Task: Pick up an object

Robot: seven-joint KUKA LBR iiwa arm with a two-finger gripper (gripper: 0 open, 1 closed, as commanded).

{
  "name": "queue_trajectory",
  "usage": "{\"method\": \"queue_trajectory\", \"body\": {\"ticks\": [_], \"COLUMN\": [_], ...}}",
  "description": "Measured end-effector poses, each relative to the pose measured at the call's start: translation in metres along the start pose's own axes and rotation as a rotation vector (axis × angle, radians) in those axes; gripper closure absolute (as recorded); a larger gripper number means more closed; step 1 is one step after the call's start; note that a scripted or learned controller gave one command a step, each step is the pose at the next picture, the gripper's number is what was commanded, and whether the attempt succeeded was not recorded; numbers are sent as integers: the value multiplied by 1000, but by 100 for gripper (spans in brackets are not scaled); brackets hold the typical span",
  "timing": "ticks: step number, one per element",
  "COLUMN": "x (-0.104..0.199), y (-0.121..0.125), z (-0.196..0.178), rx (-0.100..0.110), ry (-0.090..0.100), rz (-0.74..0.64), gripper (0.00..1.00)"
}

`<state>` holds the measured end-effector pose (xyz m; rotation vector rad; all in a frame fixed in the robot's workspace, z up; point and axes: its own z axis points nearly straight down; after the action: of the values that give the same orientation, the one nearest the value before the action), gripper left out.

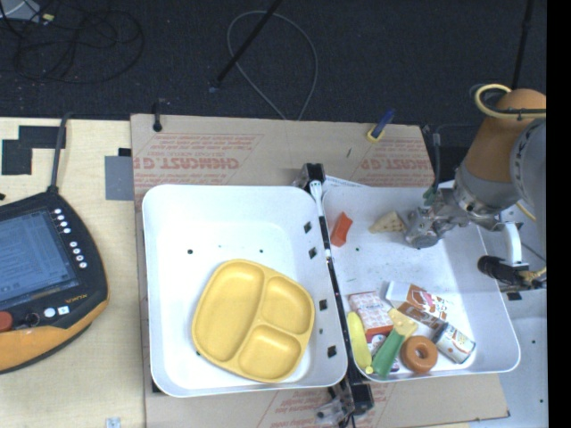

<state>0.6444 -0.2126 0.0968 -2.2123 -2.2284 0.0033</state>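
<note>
Risk of a missed grab at the far end of the right bin (500,350).

Gripper (419,230) low, finger state impossible to tell; tan wedge (386,223) just left, orange block (340,229) farther left, toy pile nearer the camera. Likely nudged aside, not caught.

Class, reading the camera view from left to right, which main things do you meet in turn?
Black-and-orange handheld control pendant → yellow divided plastic plate → small orange block → pale cheese-like wedge → grey two-finger gripper.

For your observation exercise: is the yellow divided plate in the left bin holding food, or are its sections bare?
Bare. The yellow plate lies flat in the left bin, all three sections showing plain yellow.
</note>
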Motion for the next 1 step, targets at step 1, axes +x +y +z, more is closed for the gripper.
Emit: {"method": "queue_trajectory", "body": {"ticks": [1], "x": [31], "y": [0], "z": [-46], "rx": [-3], "ry": [2], "rz": [4], "gripper": [100]}}
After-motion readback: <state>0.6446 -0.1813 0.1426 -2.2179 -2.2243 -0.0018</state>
